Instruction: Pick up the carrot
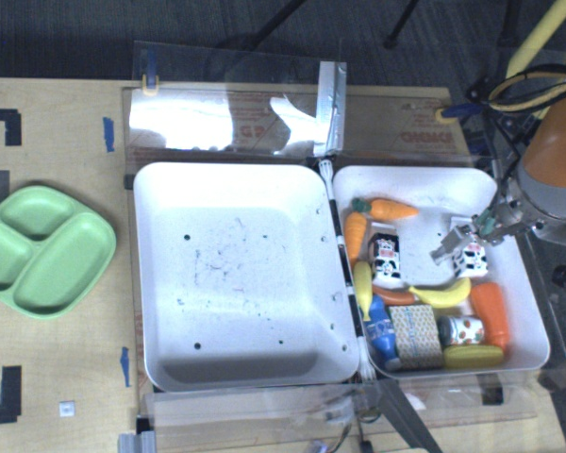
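Right bin [509, 352]: carrot [392, 209], banana [442, 294]

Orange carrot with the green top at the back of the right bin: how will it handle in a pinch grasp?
The orange toy carrot with green top looks like smooth moulded plastic, so probably rigid and light. Its tapered round body may slip along the claw or roll when nudged. A second carrot touching its leafy end could shift too.

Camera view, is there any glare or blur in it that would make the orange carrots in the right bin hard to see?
Camera view: strong glare whitens the clear plastic sheet behind the bins, away from the produce; the two orange carrots in the shallow white right bin are evenly lit and fairly sharp; the metal two-finger gripper looks slightly soft; shadows are faint.
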### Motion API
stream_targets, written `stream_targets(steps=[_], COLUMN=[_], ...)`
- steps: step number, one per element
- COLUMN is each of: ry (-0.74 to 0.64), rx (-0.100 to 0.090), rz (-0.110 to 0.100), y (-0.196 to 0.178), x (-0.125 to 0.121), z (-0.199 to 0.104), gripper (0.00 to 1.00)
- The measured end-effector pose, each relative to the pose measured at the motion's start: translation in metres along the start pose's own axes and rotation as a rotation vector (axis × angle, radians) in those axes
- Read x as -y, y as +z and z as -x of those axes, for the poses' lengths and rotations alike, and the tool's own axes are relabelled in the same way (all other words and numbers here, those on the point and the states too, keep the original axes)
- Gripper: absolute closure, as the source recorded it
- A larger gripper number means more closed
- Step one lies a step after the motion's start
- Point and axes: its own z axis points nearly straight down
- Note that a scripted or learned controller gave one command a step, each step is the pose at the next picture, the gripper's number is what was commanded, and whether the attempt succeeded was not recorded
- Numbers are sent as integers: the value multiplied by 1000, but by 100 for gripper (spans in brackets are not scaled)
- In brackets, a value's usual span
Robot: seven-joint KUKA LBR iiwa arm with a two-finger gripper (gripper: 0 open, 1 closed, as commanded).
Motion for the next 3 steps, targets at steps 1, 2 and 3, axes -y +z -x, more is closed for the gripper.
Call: stream_targets(steps=[1, 2, 3], ry=[-221, -409, -409], rx=[4, 7, 7], rz=[4, 5, 5], y=[3, -49, -49], x=[-11, -49, -49], z=[15, 81, 81], gripper=[0, 0, 0])
